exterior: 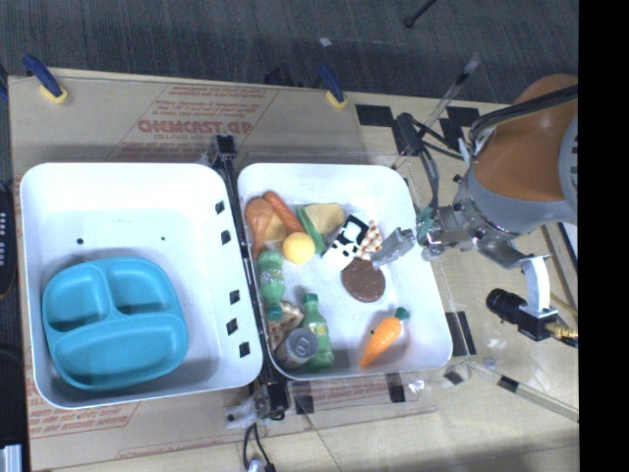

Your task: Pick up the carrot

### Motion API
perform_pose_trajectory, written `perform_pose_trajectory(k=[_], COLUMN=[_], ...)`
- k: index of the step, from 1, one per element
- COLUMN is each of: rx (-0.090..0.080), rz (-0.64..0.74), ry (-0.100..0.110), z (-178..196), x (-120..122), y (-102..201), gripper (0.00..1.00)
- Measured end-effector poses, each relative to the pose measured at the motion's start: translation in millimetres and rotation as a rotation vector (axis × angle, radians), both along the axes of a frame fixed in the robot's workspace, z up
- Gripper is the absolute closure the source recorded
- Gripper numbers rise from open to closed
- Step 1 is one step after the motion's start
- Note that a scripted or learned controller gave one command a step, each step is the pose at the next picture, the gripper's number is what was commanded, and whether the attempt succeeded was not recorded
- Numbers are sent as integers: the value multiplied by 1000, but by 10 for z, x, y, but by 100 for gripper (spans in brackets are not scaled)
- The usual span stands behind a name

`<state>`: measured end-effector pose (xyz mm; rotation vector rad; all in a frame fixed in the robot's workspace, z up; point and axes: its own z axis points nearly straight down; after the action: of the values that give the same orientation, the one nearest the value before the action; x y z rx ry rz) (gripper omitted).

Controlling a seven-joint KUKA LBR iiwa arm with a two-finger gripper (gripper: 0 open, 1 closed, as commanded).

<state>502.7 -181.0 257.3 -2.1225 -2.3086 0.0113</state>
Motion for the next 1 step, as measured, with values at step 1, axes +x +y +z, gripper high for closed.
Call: perform_pose_trajectory(k=[1], rx=[4], rz=[-39], ry=[4], z=[-1622], x=[-285], y=[-299], gripper=[0])
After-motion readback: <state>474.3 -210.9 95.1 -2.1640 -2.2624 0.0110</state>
